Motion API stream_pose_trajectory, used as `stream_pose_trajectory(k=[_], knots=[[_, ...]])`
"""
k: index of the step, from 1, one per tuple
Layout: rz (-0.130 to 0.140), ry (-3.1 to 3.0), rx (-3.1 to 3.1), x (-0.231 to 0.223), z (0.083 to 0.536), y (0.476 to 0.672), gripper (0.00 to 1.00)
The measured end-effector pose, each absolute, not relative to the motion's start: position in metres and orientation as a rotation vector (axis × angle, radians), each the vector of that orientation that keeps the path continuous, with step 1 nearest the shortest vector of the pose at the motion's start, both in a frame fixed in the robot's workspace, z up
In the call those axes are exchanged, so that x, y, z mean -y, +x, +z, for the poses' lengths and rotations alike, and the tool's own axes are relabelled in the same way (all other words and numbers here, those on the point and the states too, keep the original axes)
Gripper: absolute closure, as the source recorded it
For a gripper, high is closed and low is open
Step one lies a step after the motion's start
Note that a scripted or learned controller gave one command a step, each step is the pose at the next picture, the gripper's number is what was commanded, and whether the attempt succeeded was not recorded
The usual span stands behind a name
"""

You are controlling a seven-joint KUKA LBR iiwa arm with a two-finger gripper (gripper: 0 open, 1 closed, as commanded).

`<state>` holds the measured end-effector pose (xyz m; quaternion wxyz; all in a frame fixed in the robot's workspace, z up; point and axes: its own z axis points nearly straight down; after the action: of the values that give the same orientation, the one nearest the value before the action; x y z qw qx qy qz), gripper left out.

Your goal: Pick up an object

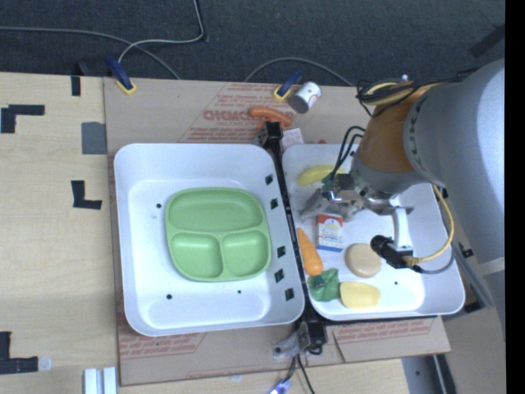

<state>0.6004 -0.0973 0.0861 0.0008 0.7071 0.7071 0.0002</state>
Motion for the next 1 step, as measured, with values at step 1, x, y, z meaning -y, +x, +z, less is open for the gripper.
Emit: stream_pose_trajectory(k=[1], knots=[[0.001, 2.219, -2.219, 0.0976, 0.0956, 0.6007, 1.00]])
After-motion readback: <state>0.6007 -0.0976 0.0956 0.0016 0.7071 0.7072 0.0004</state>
